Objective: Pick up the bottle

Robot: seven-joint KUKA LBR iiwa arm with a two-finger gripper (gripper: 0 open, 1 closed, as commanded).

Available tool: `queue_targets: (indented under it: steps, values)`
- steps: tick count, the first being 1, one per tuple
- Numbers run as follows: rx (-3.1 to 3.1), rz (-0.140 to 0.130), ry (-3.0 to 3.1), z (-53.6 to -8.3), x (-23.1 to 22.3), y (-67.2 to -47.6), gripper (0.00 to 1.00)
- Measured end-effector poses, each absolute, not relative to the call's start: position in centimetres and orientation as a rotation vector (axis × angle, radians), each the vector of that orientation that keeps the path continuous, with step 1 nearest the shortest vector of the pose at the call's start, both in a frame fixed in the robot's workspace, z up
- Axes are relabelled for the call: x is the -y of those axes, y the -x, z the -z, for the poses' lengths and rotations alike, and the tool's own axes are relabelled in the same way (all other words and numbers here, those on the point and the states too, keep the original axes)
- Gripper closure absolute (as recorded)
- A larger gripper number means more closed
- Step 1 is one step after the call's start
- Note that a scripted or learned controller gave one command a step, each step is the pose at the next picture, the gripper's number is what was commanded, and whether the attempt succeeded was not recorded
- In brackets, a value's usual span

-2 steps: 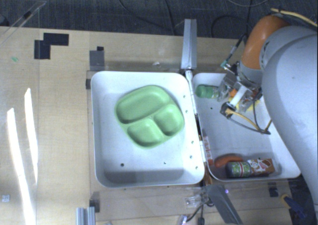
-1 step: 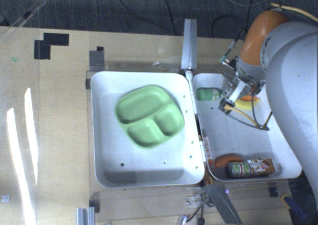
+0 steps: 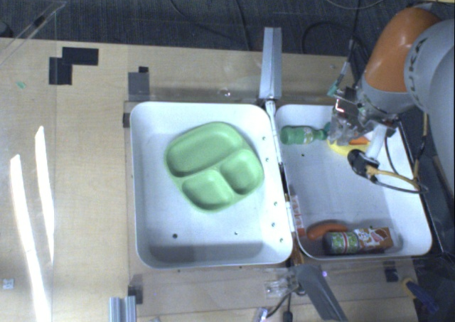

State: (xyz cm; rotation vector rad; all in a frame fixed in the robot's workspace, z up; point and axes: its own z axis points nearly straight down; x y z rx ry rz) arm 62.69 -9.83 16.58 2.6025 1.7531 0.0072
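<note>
The pincer (image 3: pixel 346 127) hangs low over the far end of the right bin (image 3: pixel 355 192), and I cannot tell how it is set, because the wrist and its wires hide that part. The green bottle (image 3: pixel 304 135) lies on its side just to the left of the pincer, with its cap end pointing at the pincer and its fat end close to the wall between the two bins. It looks like the cap end may be touching the pincer, but nothing shows the bottle being held. A small orange and yellow thing (image 3: pixel 352 144) lies right under the pincer, on the near side. Well away from the pincer, at the near end of the same bin, lies a dark bottle (image 3: pixel 355 241) with a bright label, and a reddish thing (image 3: pixel 321 229) is right beside it. The green tray (image 3: pixel 213 165) sits in the left bin (image 3: pixel 156 192), far to the left of the pincer. Here is what I think could go wrong. The green bottle is round, so it could roll away if it gets bumped. The pincer could pinch only the thin cap end, and then the bottle might tip and slip out. It could also grab the small orange thing by mistake, since that lies so near.
</note>
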Motion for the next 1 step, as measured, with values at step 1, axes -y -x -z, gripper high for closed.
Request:
queue_targets:
  steps: [1]
  values:
    - [-1.753, -0.007, -2.603, -16.58, 9.84, -62.68, 0.0]
